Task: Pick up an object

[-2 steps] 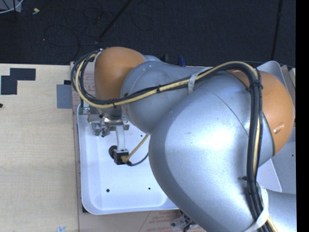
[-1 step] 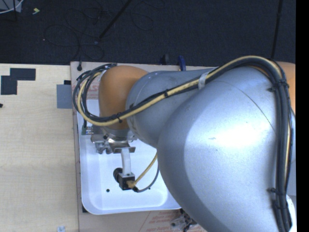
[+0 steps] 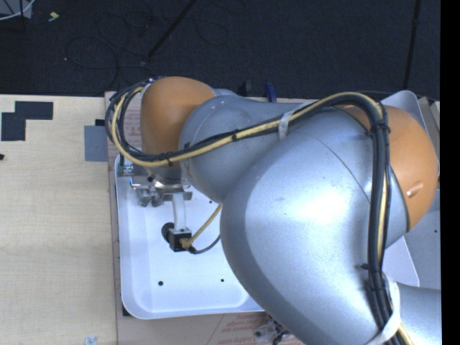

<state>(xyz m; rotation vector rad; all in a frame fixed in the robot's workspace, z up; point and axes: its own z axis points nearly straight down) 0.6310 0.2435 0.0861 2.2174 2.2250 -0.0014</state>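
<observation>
- Because the arm [image 3: 316, 214] covers so much of my view, I am working from very little: its wrist end hangs low over the back left part of the white bin [image 3: 144, 272], close to the bin's left wall.
- Whether the jaws are spread or pressed together I cannot tell from this slant, so I count nothing as held.
- Where the object lies I cannot tell either. The bare floor at the front of the bin has just a couple of small dark dots [image 3: 159, 284], and the rest is hidden under the arm.
- My judgement is that this is the reach-and-close step, with the lift not yet done.
- To do it well, I would descend straight down and keep the jaws off the bin wall. I would centre them on the object before closing.
- I would then lift slowly and confirm the catch once the arm clears my sightline, well before swinging out over the desk [image 3: 57, 228].
</observation>
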